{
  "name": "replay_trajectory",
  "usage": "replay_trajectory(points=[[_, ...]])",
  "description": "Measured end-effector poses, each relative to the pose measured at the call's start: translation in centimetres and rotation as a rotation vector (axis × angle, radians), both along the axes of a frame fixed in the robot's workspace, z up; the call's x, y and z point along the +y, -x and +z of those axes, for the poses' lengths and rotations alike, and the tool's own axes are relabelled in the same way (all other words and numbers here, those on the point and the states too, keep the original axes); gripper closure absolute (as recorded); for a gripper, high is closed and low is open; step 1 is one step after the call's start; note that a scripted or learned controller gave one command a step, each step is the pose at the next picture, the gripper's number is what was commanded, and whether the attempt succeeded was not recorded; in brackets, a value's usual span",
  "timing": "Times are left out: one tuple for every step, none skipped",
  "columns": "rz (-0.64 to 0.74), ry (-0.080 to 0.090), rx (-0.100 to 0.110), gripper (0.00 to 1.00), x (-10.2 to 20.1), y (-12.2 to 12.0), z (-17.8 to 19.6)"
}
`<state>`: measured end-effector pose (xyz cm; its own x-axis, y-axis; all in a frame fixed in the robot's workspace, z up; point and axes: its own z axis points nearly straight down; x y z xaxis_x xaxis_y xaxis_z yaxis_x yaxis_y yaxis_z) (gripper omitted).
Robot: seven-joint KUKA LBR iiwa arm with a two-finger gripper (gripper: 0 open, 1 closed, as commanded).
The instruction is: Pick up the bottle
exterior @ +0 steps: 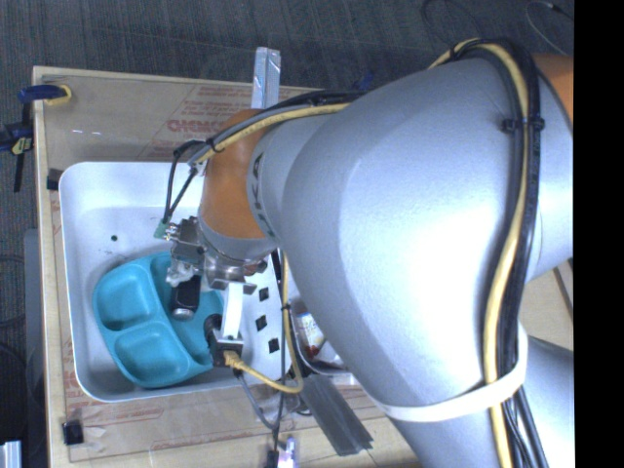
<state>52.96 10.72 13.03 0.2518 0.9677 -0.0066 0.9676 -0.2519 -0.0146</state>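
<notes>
Camera view status. Operator: "How far along is the pick? Is the bottle up?"

Annotator: "I'd call it not done. Your gripper [183, 295] is low in the left bin [73, 261], right over the teal divided tray [127, 300], at the tray's right-hand edge. Nothing shows in its grasp. Whether it's open or closed, I can't tell; the wrist hardware covers it."

Operator: "So where's the bottle?"

Annotator: "Best guess only: there's a small object with a reddish-brown label [307, 331] near the seam between the bins, tucked under the arm [409, 242]. It could be your bottle, but too little of it is visible to confirm. If so, it's beside the gripper, not in it, and lies further right than where the gripper sits."

Operator: "What's left, then?"

Annotator: "Everything, as I judge it: you line up on the bottle, close on it, lift. No grasp or lift is visible here."

Operator: "Anything in the way?"

Annotator: "The tray takes up the bin's lower half, so a descent where you are now lands on the tray, not on the bottle. The yellow cable [263, 383] loops down near the bin's front wall, close to the wrist, so it could snag. The orange band [229, 198] and the big grey arm link block most of the scene from above. The blue clamp [39, 94] at the bench [117, 115] corner is well apart from the work and no concern."
</notes>
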Motion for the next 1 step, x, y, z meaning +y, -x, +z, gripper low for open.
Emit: replay_trajectory(points=[[-0.238,0.002,-0.007,1.0,9.76,-2.37,8.23]])
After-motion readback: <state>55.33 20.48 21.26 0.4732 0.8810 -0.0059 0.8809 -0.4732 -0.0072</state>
